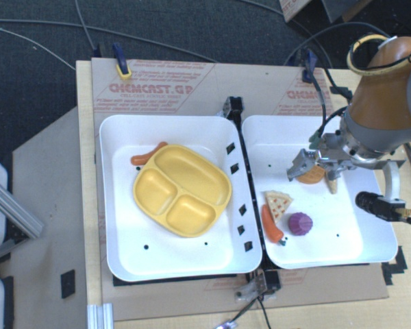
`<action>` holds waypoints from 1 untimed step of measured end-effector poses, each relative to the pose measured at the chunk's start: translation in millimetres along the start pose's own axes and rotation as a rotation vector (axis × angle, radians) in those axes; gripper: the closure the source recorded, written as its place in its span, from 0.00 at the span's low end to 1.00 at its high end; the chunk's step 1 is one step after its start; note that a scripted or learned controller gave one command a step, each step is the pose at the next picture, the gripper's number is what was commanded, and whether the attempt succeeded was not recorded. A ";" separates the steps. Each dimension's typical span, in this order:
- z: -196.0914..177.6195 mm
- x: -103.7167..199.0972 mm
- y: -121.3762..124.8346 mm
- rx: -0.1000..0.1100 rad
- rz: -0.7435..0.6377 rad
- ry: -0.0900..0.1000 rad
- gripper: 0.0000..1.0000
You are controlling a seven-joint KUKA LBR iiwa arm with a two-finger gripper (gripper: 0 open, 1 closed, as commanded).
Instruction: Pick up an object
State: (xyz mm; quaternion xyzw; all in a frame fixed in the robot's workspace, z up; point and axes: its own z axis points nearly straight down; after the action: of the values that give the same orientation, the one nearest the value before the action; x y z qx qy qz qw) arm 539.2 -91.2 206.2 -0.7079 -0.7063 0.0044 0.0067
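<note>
Hovering: end effector [314, 169] over tan bun [311, 176], right bin [342, 249].

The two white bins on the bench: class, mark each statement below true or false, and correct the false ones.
1. The yellow divided plastic plate lies in the left-hand bin. True.
2. The round purple toy sits on the yellow plate. False: it lies in the right-hand bin.
3. An orange sausage-shaped toy pokes out from under the plate's far left edge. True.
4. The gripper hovers over the left-hand bin. False: it is over the right-hand bin, by a round tan toy.
5. The pizza-slice toy is next to a red-orange carrot-shaped toy. True.
</note>
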 end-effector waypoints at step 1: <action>-6.7 0.1 2.8 -0.014 -0.003 -0.001 0.00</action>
State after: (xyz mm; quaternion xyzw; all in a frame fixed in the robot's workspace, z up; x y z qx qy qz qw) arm 542.1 -91.1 212.9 -0.7070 -0.7072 0.0000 0.0014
